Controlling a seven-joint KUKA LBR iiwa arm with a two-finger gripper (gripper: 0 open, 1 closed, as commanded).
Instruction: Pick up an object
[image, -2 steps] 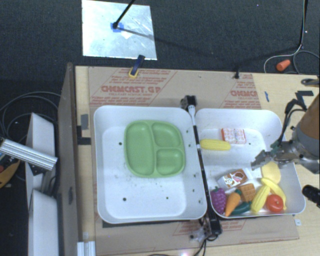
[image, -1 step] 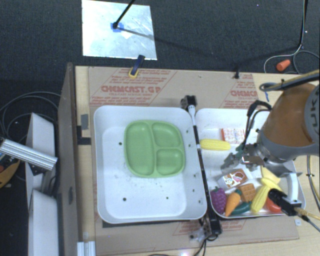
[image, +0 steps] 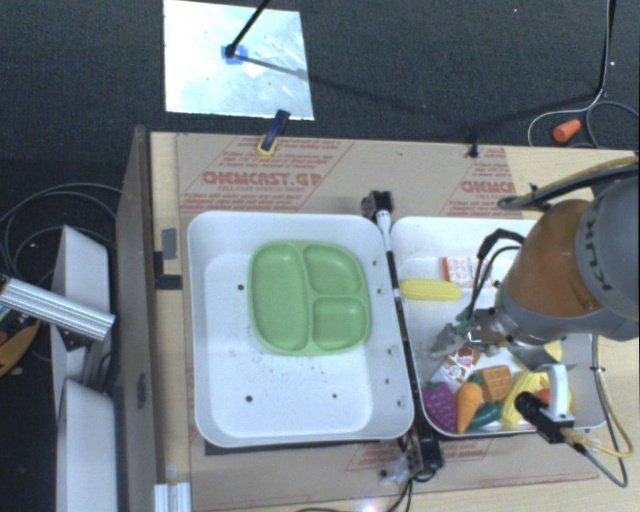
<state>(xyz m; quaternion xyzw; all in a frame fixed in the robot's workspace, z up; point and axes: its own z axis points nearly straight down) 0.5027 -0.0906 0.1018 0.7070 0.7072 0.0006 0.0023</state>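
Because the toy foods heaped in the right bin (image: 420, 232), like the carrot (image: 468, 403) and the corn (image: 430, 290), look light, hard and slippery, the carrot should be pinched across its thick middle, though it cannot be told whether the gripper (image: 462, 338) is open or closed.

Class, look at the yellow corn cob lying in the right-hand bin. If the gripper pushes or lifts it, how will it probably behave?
The corn cob looks long and rounded, lying on its side, so a push would probably roll it. It looks like moulded plastic toy food, so likely stiff and light. Its surface seems smooth, so it might slip from the gripper.
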